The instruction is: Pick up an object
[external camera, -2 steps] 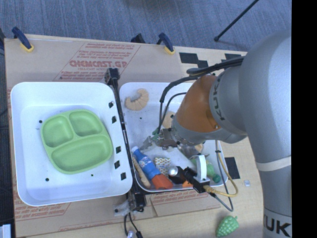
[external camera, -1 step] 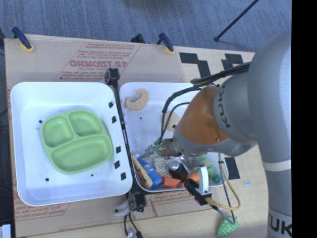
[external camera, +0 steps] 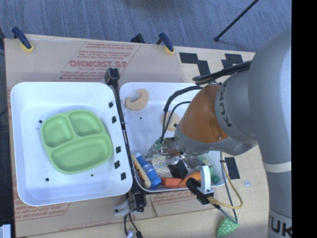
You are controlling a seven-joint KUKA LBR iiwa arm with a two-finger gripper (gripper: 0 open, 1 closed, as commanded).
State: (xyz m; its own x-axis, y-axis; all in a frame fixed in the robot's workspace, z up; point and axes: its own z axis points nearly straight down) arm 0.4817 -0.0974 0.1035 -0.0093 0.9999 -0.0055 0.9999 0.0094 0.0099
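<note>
My gripper [external camera: 171,157] reaches down into the right bin [external camera: 148,90], over a pile of small objects at the bin's front edge. The pile holds a blue cylinder [external camera: 148,172], a tan waffle-patterned piece [external camera: 159,163], an orange carrot-like piece [external camera: 174,183], a black item [external camera: 178,170] and a green piece [external camera: 214,176]. A beige croissant-shaped toy [external camera: 137,99] lies alone at the bin's far left corner. The orange-banded wrist [external camera: 203,118] hides the bin's right half.
The left bin [external camera: 25,133] holds a green divided plate [external camera: 77,140]. A black divider with clips [external camera: 119,128] runs between the bins. A green textured object [external camera: 226,227] lies off the bench at the front right. Cables [external camera: 225,192] trail from the wrist.
</note>
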